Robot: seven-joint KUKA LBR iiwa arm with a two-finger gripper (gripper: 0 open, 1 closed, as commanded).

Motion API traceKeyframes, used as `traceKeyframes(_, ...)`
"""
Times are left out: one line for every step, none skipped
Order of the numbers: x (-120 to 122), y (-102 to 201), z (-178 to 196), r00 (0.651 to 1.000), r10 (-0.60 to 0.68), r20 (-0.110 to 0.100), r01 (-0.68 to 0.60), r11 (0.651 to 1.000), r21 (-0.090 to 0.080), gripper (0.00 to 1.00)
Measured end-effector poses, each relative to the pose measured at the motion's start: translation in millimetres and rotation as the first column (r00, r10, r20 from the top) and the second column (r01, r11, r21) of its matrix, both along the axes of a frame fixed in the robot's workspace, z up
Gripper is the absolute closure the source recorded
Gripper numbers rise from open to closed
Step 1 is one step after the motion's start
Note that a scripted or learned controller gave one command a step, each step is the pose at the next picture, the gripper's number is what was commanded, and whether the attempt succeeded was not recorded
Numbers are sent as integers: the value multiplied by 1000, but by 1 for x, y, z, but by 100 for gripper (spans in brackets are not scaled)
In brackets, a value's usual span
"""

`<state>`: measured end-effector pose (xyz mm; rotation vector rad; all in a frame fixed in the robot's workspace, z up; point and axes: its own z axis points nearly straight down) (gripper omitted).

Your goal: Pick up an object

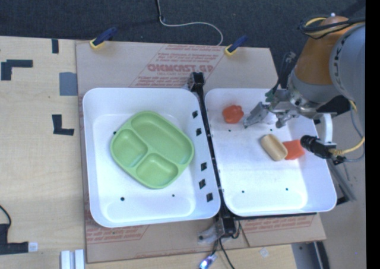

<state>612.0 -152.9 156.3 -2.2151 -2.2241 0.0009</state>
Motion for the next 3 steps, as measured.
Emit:
traceKeyframes(57,43,-76,1000,3,0,-3,1000,0,0)
traceKeyframes(56,40,-62,1000,0,0,0,1000,-2,100)
traceKeyframes(5,109,33,1000,2,4,-2,1000,2,100)
